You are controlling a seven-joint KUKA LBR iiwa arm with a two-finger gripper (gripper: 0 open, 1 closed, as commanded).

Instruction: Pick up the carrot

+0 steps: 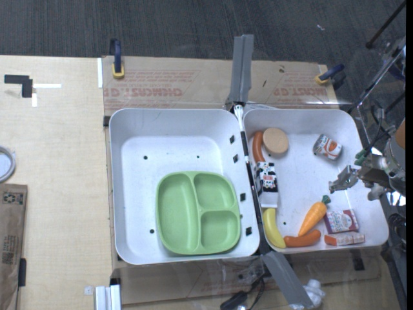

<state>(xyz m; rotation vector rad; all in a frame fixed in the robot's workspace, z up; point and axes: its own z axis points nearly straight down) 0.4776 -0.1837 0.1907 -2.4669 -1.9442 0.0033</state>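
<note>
Carrot point(312, 216) lies in right bin point(303, 118), lower middle area, orange tapered body, green leafy top at upper right end, narrow tip pointing down-left. Tilted diagonally. Looks like a toy, smooth surface. Its tip touches or nearly touches a red-orange sausage-like piece point(302, 240) lying flat along the bin's near wall. Yellow banana point(272, 228) just left of that, curved, by the divider side. Small orange-and-white packet point(344, 239) at near right corner, and a pink-red box point(341, 221) just above it, right beside the carrot's leafy end.

Pincer point(343, 181) hovers up-right of the carrot, coming in from the right edge on the grey arm point(387, 170); metal tip sits above the carrot's green top, apart from it, nothing between the fingers. Spread or pressed together: cannot tell, too small and blurred.

Mid bin: black-and-white carton point(267, 181) against the left wall. Farther back, a hot dog point(258, 146) upright along the wall, a round tan bun-like disc point(275, 141) touching it, and a small white-and-orange can point(328, 146) toward the back right.

Left bin point(129, 173) holds a green divided plate point(199, 212), three compartments, near the front.

Both bins sit on the light wood desk point(51, 141), cardboard sheet point(174, 82) under them, clamps point(116, 60) at the far edge.
</note>
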